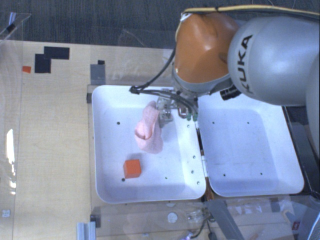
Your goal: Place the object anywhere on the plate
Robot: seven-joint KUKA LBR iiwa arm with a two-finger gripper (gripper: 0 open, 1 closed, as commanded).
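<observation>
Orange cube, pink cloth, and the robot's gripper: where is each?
Orange cube [132, 168], camera view, top face.
Pink cloth [149, 129], camera view, middle fold.
Gripper [167, 115], camera view, between fingertips.

Two shallow white bins sit side by side on the pale wooden table [50, 149]: the left bin [107, 184] and the right bin [260, 181], their rims nearly touching. Black patches [50, 58] and a small orange square [26, 69] mark the table's far left corner.
</observation>
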